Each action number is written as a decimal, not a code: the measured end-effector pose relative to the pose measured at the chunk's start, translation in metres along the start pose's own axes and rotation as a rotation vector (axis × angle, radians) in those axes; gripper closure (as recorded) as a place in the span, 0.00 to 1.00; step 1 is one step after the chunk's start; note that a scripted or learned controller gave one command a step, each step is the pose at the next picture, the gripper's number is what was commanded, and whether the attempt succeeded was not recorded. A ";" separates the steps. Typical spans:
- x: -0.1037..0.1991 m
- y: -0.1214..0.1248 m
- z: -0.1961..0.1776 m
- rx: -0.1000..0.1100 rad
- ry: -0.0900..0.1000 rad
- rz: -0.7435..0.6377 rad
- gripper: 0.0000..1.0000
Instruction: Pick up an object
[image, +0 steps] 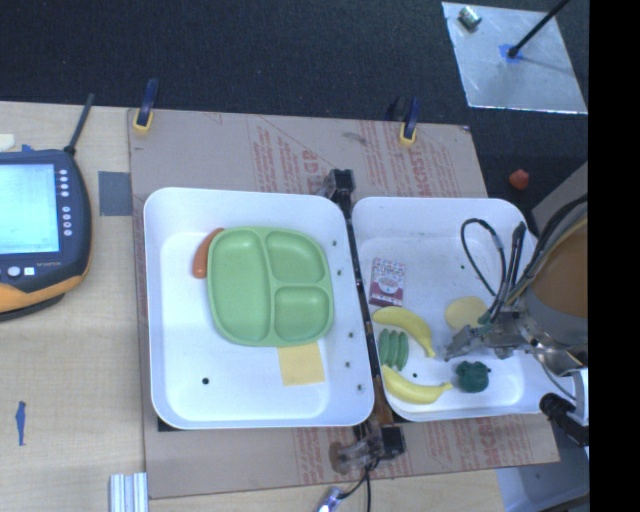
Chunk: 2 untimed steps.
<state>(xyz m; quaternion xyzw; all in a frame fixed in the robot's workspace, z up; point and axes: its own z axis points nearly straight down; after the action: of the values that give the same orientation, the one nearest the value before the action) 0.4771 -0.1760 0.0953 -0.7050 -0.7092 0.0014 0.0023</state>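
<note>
Lying in the right bin (500, 215) are several small things: two bananas, one (405, 324) near the middle and another (412, 388) by the front wall, green pods (394, 349) between them, a small printed packet (388, 281) further back, a pale yellow piece (464, 311) and a dark green lump (471, 376) toward the right. The hand (468, 342) reaches in low from the right, just above the dark green lump and beside the pale yellow piece; whether it is clenched or released cannot be told, and nothing is visibly grasped. The left bin (165, 300) holds a green divided plate (270, 286), with an orange sausage (203, 254) at its left edge and a yellow square (302, 364) at its front. Both bins sit on a cardboard sheet (260, 150) on the surface (70, 380), and a handheld screen unit (35, 225) lies at far left.
</note>
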 end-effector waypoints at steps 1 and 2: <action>-0.037 0.089 -0.118 -0.006 -0.002 0.002 0.00; -0.008 0.059 -0.009 0.001 0.001 0.001 0.00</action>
<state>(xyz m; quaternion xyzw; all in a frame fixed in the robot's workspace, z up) 0.5359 -0.1837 0.1038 -0.7054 -0.7088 0.0015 0.0028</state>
